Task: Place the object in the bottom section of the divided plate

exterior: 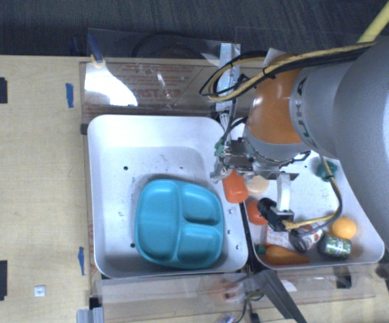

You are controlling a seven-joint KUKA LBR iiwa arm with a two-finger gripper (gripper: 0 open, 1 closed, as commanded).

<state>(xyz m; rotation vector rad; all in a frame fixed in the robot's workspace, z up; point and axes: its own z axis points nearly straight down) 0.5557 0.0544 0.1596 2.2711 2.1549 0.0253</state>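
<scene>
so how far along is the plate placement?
Mid-transfer at best. The end effector is over the seam between the bins with an orange object just below it; a real grasp can't be confirmed. The blue divided plate has nothing in its sections, so placement remains.

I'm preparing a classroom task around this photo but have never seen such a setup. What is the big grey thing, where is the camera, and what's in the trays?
The camera looks down from above. The grey and orange shape is a robot arm reaching in from the right. Its gripper hangs over the edge between two white bins. An orange object sits right at it; whether it is gripped is unclear. The left bin holds a blue divided plate. The right bin holds small items, including an orange ball.
</scene>
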